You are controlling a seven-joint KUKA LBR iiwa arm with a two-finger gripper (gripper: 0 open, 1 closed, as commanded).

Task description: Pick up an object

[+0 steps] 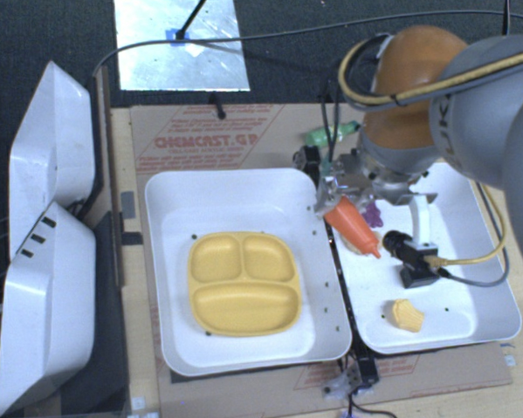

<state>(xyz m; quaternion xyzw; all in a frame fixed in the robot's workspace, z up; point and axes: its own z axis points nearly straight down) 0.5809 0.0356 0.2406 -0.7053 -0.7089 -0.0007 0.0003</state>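
bench (240, 135): one, under brown card, carrying two white bins side by side so items can be moved between them. arm (465, 88): one, grey with orange band, reaching in from the right and bent low over the right bin (477, 315). left bin (234, 183): holds one yellow divided tray (244, 282), lying flat, three compartments. right bin: one orange carrot-shaped toy (353, 227), slanted near the dividing wall; one small purple piece (372, 213) just beside it; one yellow chunk (407, 315) near the front edge. end effector (366, 194): one, low beside the carrot toy, likely the pick target; whether it is wide or narrow cannot be told.
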